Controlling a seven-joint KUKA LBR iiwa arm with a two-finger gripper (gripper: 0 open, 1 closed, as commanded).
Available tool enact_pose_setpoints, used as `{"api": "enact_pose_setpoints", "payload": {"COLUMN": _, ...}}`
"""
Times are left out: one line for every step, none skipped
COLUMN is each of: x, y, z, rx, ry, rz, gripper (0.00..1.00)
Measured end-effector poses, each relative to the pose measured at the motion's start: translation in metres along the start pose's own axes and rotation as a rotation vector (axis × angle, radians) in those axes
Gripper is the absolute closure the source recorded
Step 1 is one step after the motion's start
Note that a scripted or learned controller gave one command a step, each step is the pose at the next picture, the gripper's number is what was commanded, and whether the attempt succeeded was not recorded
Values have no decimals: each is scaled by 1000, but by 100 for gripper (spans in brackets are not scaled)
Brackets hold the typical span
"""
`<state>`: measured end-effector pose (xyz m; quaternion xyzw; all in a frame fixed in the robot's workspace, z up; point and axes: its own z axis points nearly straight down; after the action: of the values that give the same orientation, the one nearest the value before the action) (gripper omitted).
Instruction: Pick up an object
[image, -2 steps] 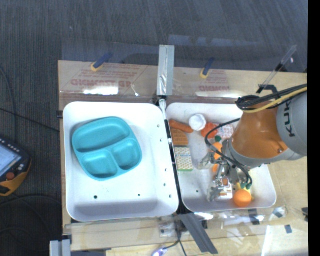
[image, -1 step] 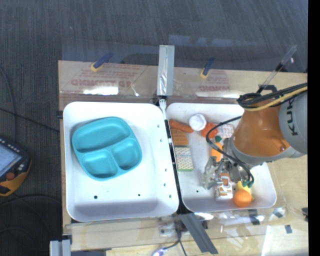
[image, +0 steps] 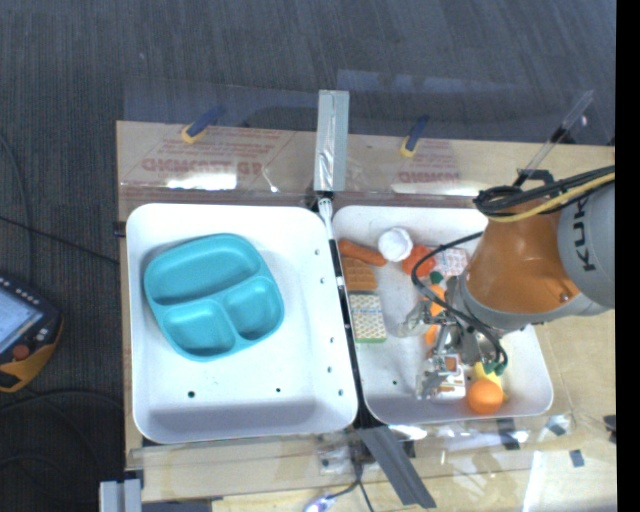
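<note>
My gripper (image: 440, 372) reaches down into the right bin (image: 385, 400), near its front right part, below the orange band of the arm. Beside it lies an orange ball (image: 485, 396) with a yellow piece just above it. Further back in the same bin are an orange carrot-like piece (image: 360, 253), a white round cap (image: 394, 243), and a pale green sponge-like pad (image: 367, 318). Small orange items partly hide under the wrist. The arm covers the fingers, so their state is unclear.
The left bin (image: 300, 400) holds a teal divided tray (image: 212, 294). A metal post (image: 332, 140) stands behind the divider between the bins. Cables loop above the arm at right. A handheld device (image: 20, 335) lies off the bench at left.
</note>
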<state>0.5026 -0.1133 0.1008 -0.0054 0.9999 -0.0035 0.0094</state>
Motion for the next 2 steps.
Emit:
{"api": "enact_pose_setpoints", "payload": {"x": -37, "y": -7, "z": 12, "rx": -5, "ry": 12, "rz": -71, "gripper": 0}}
{"api": "enact_pose_setpoints", "payload": {"x": 6, "y": -15, "z": 10, "rx": -6, "ry": 1, "rz": -17, "gripper": 0}}
